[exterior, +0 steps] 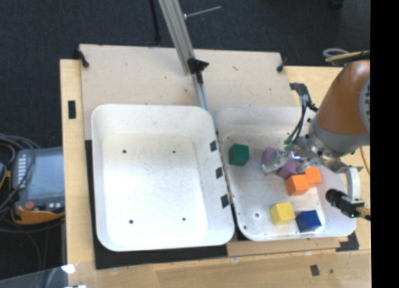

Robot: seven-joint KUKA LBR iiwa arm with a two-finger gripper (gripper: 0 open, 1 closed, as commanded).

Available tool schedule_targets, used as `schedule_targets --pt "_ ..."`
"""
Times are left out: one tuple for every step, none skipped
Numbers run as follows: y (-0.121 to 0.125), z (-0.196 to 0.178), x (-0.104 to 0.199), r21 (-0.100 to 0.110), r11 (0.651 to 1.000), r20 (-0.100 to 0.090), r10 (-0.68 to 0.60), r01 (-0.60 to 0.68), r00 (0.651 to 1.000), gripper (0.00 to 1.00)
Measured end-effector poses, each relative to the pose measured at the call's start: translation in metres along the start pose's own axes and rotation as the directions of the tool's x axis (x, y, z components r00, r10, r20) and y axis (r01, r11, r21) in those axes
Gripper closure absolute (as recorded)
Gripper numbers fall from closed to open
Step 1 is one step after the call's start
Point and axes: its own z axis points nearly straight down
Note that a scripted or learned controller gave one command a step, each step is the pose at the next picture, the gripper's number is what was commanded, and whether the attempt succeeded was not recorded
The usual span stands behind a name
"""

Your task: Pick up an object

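While the gripper [278,163] hangs over the purple block [282,163], its grip unclear, the orange block [302,181] touches that block and the green block [239,154] sits apart.

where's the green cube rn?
The small green cube sits in the right white bin, near its left wall, apart from the purple block to its right.
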Motion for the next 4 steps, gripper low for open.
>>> schedule_targets --pt "0.010 0.039 -0.003 -0.020 1.000 0.004 0.002 -0.002 1.000 0.00" --pt "0.011 0.030 -0.004 -0.024 1.000 0.006 0.010 -0.010 1.000 1.00" --pt "0.006 -0.024 0.002 -0.011 1.000 0.001 -0.005 0.005 1.000 1.00" --pt "0.008 -0.070 -0.006 -0.011 1.000 0.002 -0.004 0.004 1.000 1.00"
